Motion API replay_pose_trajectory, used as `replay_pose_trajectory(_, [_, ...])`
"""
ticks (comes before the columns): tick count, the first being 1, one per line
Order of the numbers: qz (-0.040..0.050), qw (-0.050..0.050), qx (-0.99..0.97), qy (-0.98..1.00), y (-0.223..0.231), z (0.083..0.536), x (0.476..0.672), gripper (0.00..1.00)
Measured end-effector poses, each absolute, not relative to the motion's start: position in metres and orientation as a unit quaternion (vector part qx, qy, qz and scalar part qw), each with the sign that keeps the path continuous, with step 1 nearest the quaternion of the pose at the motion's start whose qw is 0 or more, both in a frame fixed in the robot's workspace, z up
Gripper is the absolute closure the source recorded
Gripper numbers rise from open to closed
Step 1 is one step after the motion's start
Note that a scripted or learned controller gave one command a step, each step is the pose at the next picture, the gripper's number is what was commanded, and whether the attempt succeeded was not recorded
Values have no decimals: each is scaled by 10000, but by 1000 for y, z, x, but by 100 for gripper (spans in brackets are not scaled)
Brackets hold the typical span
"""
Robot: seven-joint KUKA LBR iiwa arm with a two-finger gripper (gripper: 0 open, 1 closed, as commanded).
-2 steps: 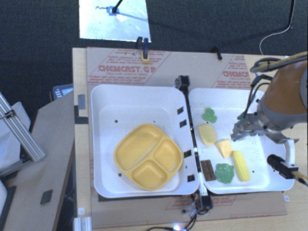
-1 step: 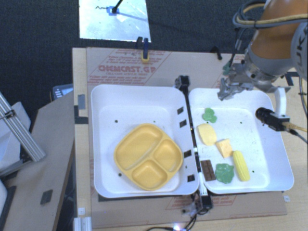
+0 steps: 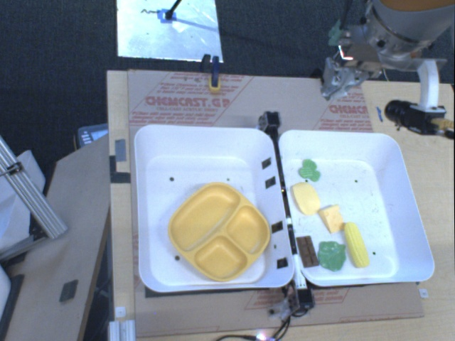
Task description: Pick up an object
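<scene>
While the gripper [image 3: 340,82] hung above the tabletop [image 3: 234,94] behind the bins, fingers' state unclear, the left bin [image 3: 160,155] held a yellow divided tray [image 3: 219,231]. The right bin [image 3: 387,162] held a corn cob [image 3: 355,244], pale yellow piece [image 3: 306,198], cheese wedge [image 3: 331,218], green leaf [image 3: 331,255], brown bar [image 3: 307,251], small green piece [image 3: 308,169].

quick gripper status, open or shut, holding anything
Gripper: cannot be told whether open or closed; it hangs above the bench behind the right bin, with nothing seen between it.
</scene>
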State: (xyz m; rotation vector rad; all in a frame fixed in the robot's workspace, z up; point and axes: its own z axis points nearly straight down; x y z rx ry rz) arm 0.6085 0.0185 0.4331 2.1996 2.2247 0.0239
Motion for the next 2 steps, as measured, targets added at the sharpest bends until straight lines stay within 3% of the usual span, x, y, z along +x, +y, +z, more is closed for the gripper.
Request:
replay_pose_trajectory(1, [-45,-54,7029,7113,95,270,578,100])
replay_pose_trajectory(2, [53,29,7035,7107,153,354,612,100])
